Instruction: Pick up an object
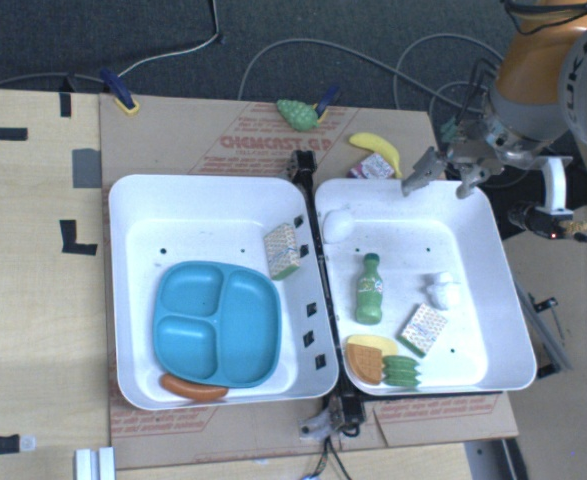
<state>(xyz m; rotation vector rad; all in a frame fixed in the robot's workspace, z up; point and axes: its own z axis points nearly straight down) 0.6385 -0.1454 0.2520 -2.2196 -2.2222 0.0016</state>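
Observation:
My gripper hangs above the far rim of the right bin, fingers spread apart with nothing between them. Below it in the right bin lie a green bottle, a small white object, a patterned packet, and a yellow-orange food piece beside a green vegetable. The left bin holds a blue divided plate, a patterned packet and an orange sausage.
Behind the bins on the cardboard lie a banana, a green toy and a small wrapper. Cables run across the dark floor at the back. A black divider with clips separates the bins.

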